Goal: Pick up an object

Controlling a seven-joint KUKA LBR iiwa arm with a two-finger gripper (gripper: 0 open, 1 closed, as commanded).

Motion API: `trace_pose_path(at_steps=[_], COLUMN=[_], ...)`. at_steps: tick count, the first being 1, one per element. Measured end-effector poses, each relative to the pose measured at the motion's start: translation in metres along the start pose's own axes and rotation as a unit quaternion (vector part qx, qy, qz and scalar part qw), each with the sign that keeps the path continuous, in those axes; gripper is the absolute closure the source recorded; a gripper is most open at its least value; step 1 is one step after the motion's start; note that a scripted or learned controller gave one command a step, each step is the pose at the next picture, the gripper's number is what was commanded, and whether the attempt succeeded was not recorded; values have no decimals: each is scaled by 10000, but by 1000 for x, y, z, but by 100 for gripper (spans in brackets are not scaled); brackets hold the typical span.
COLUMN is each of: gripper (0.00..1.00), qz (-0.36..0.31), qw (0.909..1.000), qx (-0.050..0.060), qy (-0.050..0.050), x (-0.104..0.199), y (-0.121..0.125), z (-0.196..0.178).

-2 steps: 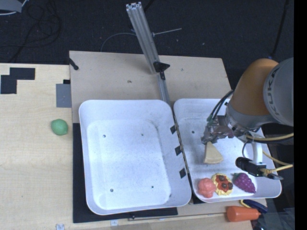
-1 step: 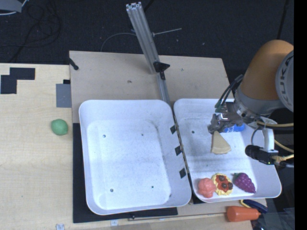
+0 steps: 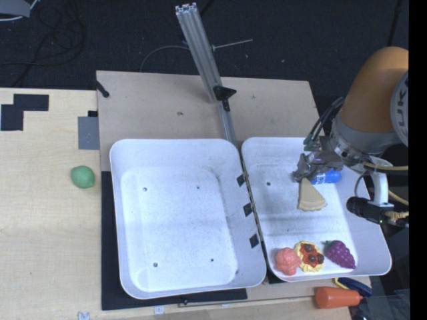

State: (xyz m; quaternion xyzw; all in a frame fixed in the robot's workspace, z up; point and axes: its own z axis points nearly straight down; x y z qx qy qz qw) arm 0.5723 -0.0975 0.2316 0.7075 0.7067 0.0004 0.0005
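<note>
The dark metal two-finger end effector [image 3: 308,171] hangs low over the right-hand shallow white plastic bin [image 3: 273,159], in its upper middle part. Whether it is released or clenched cannot be told from this slanted look down, and nothing can be made out within it. Just below it lies a tan wedge-shaped toy slice [image 3: 310,198]; its narrow tip points up toward the end effector and its broad rounded edge faces the bin's near side, so its long axis runs roughly up and down the view. The tip sits right under the end effector, but contact cannot be judged. A small blue object [image 3: 328,176] shows just right of the end effector, partly hidden behind it.

The grey arm with its orange band [image 3: 380,85] comes in from the right edge, its wrist bent downward and leftward into the bin, black cables looping beside it.

Along the bin's near edge sit a pink lumpy toy [image 3: 287,260], a round yellow-and-red toy [image 3: 310,256] and a purple toy grape bunch [image 3: 339,253], side by side. An orange carrot-like toy [image 3: 337,297] lies outside the bin on the tabletop [image 3: 40,179]. The left-hand white bin [image 3: 127,179] adjoins the right one. A green ball [image 3: 83,177] rests well to its left.
</note>
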Motion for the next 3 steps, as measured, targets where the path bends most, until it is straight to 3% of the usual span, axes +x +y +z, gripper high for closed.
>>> trace_pose_path(at_steps=[3], gripper=[100], qz=[-18], qw=[10000], qx=[6], qy=[5], x=[145], y=[36], z=[-3])
